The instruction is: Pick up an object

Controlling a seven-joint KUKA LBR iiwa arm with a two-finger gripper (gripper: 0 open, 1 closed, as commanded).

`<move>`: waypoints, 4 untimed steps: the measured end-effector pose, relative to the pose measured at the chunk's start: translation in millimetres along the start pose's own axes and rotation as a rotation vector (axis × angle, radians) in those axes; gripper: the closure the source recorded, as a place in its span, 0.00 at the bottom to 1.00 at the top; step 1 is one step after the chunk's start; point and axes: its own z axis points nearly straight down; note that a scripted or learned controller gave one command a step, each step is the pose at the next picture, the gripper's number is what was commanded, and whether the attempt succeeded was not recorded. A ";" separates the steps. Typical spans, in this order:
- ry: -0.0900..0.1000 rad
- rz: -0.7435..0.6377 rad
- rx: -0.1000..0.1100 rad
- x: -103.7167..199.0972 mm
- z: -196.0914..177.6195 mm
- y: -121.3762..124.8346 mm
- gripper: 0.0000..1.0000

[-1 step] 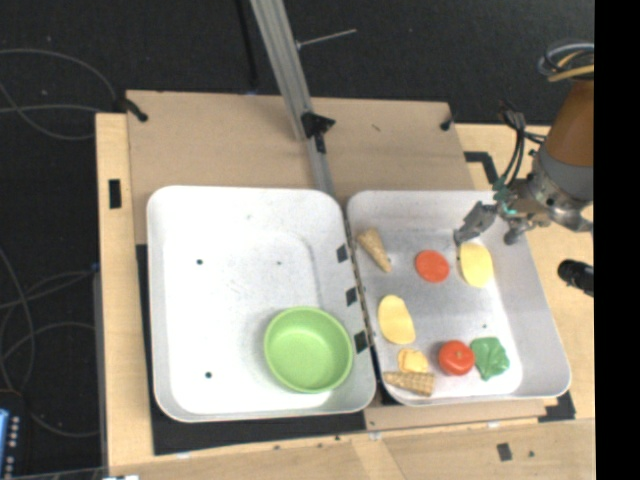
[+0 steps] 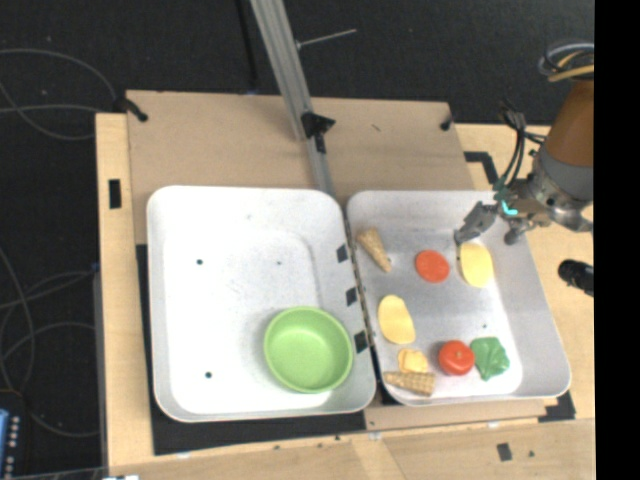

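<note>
- Looks like a robotics lab, set up for grasping trials.
- Plain wooden bench (image 2: 250, 138) on a black floor, with loose cables (image 2: 40, 78) trailing across the dark area at left.
- Two white bins (image 2: 230, 228) side by side, held by small black clips.
- Metal pole (image 2: 285, 63) rising from the bench's rear, a rig mount rather than furniture.
- Industrial arm (image 2: 570, 138) at right, with exposed wiring near the wrist.
- Toy food (image 2: 432, 266) scattered in the right bin and a green bowl (image 2: 307, 349) in the left: test props, not a real kitchen.
</note>
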 end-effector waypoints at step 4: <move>0.001 0.002 -0.005 3.3 39.4 6.1 1.00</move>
